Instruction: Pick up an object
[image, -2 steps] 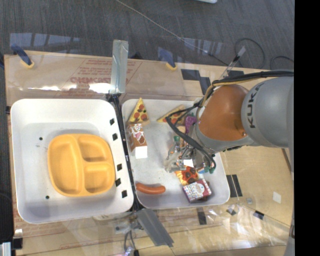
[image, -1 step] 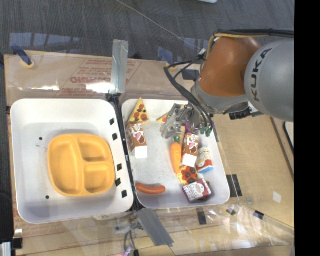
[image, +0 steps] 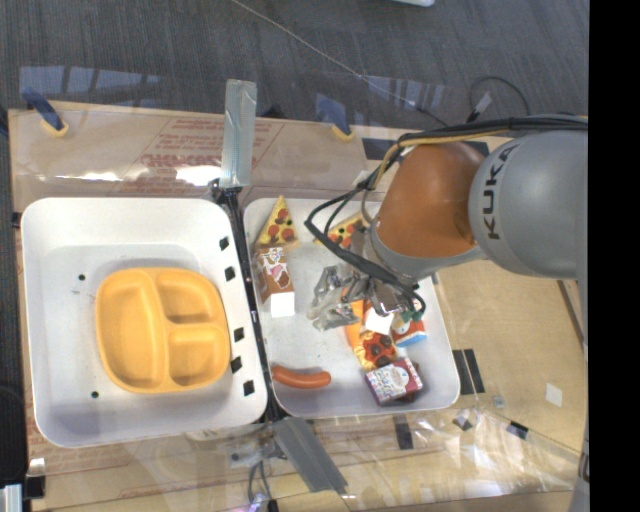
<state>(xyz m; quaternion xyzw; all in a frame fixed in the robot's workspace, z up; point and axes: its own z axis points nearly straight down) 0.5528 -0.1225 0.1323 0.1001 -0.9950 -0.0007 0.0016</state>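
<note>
My gripper (image: 325, 300) hangs low over the middle of the right bin (image: 440, 385), open, its metal fingers (image: 330, 280) spread above bare bin floor with nothing between them. Just left of it lie a brown snack packet (image: 271, 268) and a small white block (image: 282, 304). To its right, partly under the wrist, sits an orange and red packet (image: 372, 347), with a blue and white item (image: 412, 331) beside it. A purple carton (image: 393, 381) and a toy sausage (image: 300, 377) lie near the front wall. Toy pizza slices (image: 277, 225) (image: 345, 232) lie at the back.
The left bin (image: 50, 230) holds a yellow divided plate (image: 160, 328). A black divider (image: 245, 300) separates the two bins. The arm's grey body with its orange band (image: 430, 200) covers the right bin's back right corner, trailing cables.
</note>
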